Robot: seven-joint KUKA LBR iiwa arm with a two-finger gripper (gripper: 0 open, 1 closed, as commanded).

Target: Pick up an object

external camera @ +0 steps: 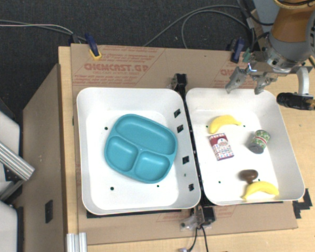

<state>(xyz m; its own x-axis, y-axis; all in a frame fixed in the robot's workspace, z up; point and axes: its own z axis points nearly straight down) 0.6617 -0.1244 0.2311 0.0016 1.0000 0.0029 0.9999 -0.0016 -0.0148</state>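
My gripper (247, 86) hangs open over the far rim of the right bin (283, 140), with nothing between its two fingers. In that bin lie a yellow banana (224, 122), a small red card box (221, 146), a green patterned can on its side (258, 141), a brown lump (248, 175) and a second banana (261, 190) at the near edge. The nearest object, the first banana, lies well below the gripper in the picture. The orange band of the arm (296, 7) rises at the top right.
The left bin (89, 156) holds a teal divided plate (140, 148). A black clamp (179, 81) sits at the far end of the seam between the bins. Cables run across the dark floor behind the cardboard bench top (121, 62).
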